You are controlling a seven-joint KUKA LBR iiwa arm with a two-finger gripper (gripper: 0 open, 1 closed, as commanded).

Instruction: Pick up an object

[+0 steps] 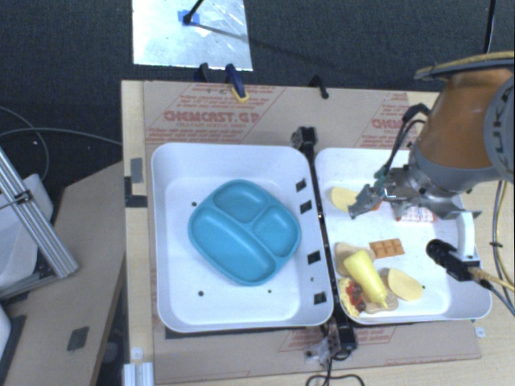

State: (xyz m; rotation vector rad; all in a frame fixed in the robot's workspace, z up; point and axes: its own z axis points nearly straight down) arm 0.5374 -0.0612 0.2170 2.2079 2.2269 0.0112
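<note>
- The arm (471, 131) reaches in over the right bin (463, 296), and its hand (368, 201) hovers above that bin's upper left part, near the divider between the two bins.
- I cannot tell whether the hand is clenched or released; its tip is a dark blur from here, and nothing shows between its parts.
- Just beside the hand, toward the divider, lies a pale yellow slice (343, 197), flat on the bin floor. It looks like the nearest thing to take.
- Further down the right bin lie a waffle (386, 248), a yellow bottle (364, 272) and a potato (405, 285), with a small plate (351, 300) under some of them.
- The left bin (181, 296) holds a blue tray (245, 231), well apart from the hand.
- To do it well, I'd judge the hand should centre over the slice and come straight down, since a thin flat piece is easy to skate over.
- The divider is close; a sideways drift could knock it.
</note>
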